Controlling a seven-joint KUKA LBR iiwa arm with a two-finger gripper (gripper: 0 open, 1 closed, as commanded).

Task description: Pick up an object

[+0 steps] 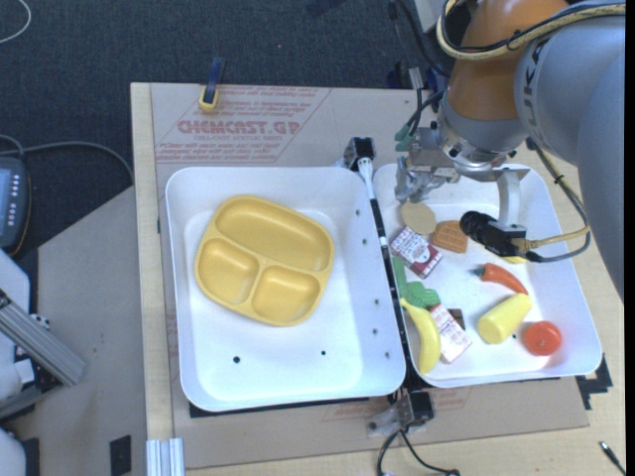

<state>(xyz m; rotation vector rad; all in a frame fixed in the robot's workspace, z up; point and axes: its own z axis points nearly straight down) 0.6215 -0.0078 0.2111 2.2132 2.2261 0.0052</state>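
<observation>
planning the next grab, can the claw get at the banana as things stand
Probably yes. The banana lies uncovered at the near left edge of the right bin, with the claw above the bin's far end. The bin wall alongside may crowd it.

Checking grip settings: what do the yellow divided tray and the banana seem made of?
The yellow divided tray looks like moulded plastic, matte with a soft sheen on its rims. The banana looks like glossy toy plastic, judging by its even colour and highlights, though rubber is possible.

Grey arm (580,58) w/ orange band (501,18), black cables
</observation>
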